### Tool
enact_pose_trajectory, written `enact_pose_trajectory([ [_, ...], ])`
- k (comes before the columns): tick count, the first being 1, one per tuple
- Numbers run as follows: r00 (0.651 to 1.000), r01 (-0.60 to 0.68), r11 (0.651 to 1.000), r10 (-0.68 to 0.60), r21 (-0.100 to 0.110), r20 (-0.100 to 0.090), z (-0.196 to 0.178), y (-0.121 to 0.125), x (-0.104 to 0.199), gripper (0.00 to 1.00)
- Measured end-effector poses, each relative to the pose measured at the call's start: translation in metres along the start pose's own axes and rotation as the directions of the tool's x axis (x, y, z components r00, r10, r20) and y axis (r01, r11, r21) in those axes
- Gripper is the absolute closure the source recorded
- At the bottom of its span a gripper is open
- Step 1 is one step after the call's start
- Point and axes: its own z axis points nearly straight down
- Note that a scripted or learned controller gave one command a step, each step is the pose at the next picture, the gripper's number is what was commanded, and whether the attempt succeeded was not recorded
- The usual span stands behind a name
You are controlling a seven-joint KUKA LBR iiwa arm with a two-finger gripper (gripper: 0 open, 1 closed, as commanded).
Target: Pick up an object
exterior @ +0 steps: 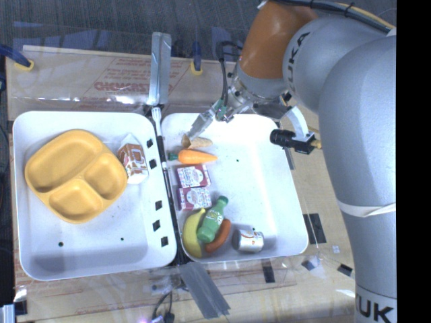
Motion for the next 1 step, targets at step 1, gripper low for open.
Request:
enact_pose_trajectory([
  [1,0.964,0.266,0.964,-0.266,-0.004,0.002,0.0966,-0.0377,-0.0036,0.0],
])
